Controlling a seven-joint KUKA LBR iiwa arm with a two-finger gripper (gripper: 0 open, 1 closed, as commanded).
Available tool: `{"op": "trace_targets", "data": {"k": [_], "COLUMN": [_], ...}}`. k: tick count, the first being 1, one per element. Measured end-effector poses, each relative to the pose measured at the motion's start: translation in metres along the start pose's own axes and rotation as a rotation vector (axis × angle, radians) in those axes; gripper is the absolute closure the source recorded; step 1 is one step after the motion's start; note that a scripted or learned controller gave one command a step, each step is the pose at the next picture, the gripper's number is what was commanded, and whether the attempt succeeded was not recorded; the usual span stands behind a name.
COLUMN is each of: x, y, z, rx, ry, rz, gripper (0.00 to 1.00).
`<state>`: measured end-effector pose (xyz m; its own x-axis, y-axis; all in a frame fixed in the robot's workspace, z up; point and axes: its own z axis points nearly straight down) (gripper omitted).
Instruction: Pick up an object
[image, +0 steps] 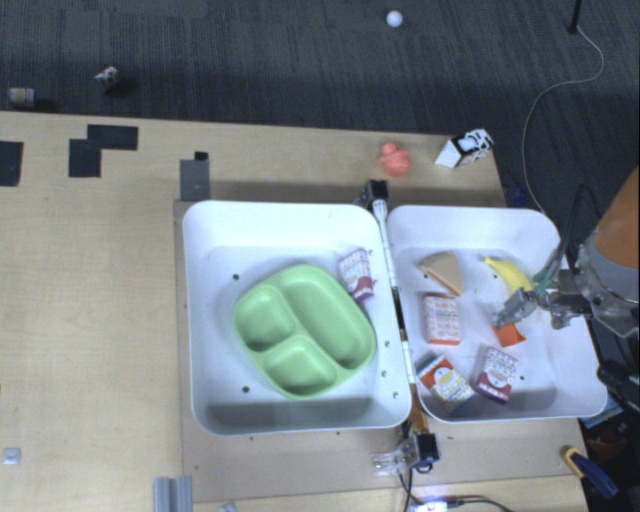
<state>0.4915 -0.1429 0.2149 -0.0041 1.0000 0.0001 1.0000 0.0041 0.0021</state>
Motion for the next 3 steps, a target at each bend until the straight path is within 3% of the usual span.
{"op": "trace_targets", "data": {"k": [1,2,3], "x": [0.011,0.012,0.101], "y": [0.021,0.022,-0.003], "z": [0.115,0.104,0.009], "rx": [-0.016,-0.018,-0.003], "ry": [-0.004,-0.002,0.001], "rz": [0.004,0.001,-0.001], "gripper": [0.00,1.00,1.00]}}
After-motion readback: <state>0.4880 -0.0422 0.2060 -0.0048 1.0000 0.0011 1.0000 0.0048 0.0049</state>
